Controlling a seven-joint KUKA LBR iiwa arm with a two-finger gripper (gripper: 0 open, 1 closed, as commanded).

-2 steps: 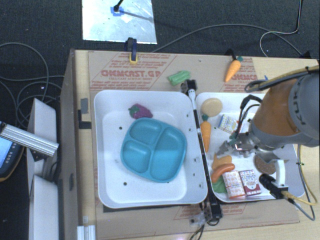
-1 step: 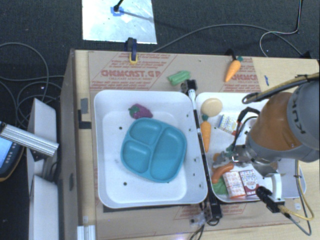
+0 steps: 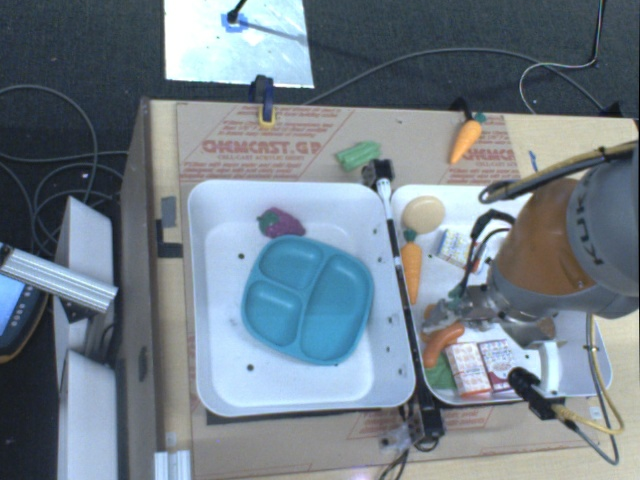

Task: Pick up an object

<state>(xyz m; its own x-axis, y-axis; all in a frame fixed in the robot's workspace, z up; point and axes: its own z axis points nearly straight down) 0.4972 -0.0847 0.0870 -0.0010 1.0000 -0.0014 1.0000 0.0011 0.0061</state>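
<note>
Reaching into the right bin [image 3: 575, 383] from the right, my arm [image 3: 560, 248] hangs low over its middle; step in hand, as I judge it: descent toward a pick, nothing lifted.

Tool: gripper [image 3: 470, 303], buried under my own wrist. State: cannot tell.

Right bin, contents:
- cream egg-shaped piece [image 3: 424, 213], far corner, apart from the rest.
- carrot [image 3: 411, 259], lying along the divider wall.
- orange sausage-like piece [image 3: 441, 342], just beside the gripper; likeliest target.
- two small red-and-white boxes [image 3: 478, 362], side by side at the near edge, touching or nearly touching that orange piece.

Left bin [image 3: 215, 368], contents:
- blue sectioned plate [image 3: 307, 299], centre.
- purple toy [image 3: 282, 223], near the far wall.

Outside the bins, on the cardboard: green piece [image 3: 357, 154], second carrot [image 3: 465, 139].

Next move calls for: a straight drop onto one item, closing across its narrow side.

Room: tight. Divider wall close on one side, boxes crowd the near edge; open floor lies toward the far wall near the egg-shaped piece. Risk, as judged: nudging neighbours or pinching two at once.
</note>
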